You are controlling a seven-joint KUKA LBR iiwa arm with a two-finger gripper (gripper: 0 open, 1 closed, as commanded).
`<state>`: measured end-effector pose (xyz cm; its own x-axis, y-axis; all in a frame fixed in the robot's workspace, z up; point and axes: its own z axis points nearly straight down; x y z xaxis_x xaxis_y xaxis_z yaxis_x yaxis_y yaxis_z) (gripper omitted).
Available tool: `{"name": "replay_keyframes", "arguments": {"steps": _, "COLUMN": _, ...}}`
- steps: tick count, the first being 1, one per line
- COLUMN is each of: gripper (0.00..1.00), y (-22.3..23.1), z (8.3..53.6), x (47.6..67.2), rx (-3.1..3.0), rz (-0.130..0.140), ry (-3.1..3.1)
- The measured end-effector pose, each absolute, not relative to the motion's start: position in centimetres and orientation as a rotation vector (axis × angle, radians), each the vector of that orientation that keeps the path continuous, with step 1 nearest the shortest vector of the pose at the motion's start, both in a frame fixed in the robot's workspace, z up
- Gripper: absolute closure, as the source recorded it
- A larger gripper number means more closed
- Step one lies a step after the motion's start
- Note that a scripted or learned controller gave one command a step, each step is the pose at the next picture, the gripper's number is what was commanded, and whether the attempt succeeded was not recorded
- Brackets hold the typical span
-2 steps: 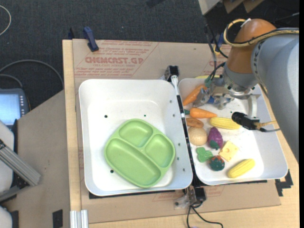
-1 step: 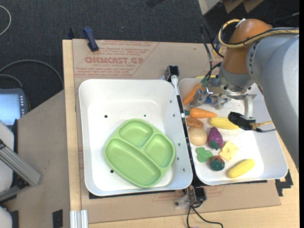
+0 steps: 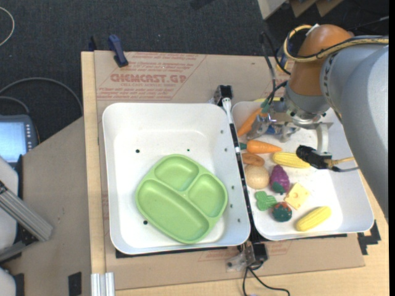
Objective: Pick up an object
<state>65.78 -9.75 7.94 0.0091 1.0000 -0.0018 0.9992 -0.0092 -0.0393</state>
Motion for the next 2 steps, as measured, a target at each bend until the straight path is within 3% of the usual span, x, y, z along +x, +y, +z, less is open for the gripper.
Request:
{"name": "replay_keyframes", "arguments": {"steps": 1, "gripper": 0.0, "y": -10.6, "z": 8.5, "x": 65.9, "rx": -2.207, "rz": 0.032, "ry": -2.193}}
{"name": "replay_keyframes", "arguments": {"steps": 2, "gripper": 0.0, "y": -3.4, "z": 19.2, "x": 66.8, "rx": -2.219, "rz": -0.012, "ry": -2.233}}
